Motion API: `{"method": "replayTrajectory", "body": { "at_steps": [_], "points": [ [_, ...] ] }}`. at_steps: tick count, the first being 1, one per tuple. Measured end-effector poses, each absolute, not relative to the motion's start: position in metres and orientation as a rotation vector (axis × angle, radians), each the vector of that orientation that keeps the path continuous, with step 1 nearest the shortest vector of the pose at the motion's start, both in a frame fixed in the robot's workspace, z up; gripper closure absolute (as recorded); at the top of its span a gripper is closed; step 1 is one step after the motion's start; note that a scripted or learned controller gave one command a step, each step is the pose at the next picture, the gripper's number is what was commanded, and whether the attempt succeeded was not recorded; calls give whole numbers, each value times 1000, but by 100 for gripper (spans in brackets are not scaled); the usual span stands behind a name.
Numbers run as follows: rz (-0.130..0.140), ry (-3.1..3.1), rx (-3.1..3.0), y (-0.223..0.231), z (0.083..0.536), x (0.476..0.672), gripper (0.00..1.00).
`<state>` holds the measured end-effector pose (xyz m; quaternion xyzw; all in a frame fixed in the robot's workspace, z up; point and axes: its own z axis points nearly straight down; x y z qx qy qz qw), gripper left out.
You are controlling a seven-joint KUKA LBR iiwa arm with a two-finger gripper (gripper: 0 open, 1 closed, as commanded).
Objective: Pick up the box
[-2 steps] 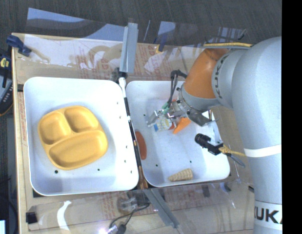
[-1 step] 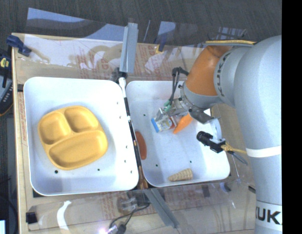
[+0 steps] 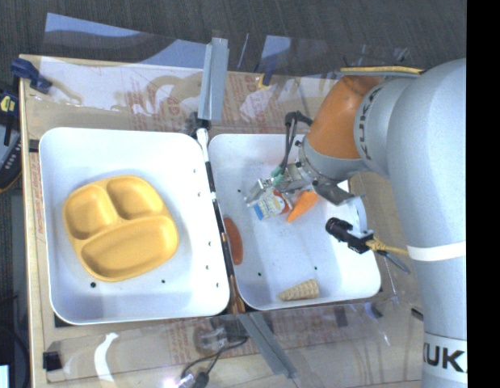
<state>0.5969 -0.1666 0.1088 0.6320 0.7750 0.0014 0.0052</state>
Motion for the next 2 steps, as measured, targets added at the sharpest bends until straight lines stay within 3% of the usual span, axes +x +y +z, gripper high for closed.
{"method": "replayTrajectory", "body": {
  "at_steps": [1, 2],
  "points": [
    [4, 2429, 1975, -166, 119, 598, 100],
    [4, 2430, 1974, -166, 119, 597, 0]
  ]
}}
